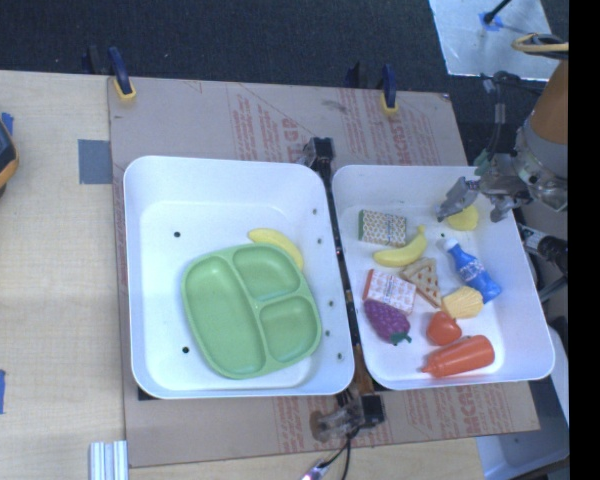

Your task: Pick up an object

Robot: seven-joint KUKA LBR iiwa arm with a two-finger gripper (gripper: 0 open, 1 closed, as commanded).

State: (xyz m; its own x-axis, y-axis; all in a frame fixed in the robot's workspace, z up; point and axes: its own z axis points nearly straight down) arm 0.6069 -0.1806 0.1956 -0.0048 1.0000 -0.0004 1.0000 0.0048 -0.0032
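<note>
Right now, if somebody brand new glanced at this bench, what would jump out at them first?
Probably the green divided plate filling much of the left bin, with a yellow banana lying at its upper edge. Next, the cluster of toy foods in the right bin: an orange carrot, a purple grape bunch and a blue bottle. The claw hangs over that bin's upper right corner, by a small yellow piece.
</note>
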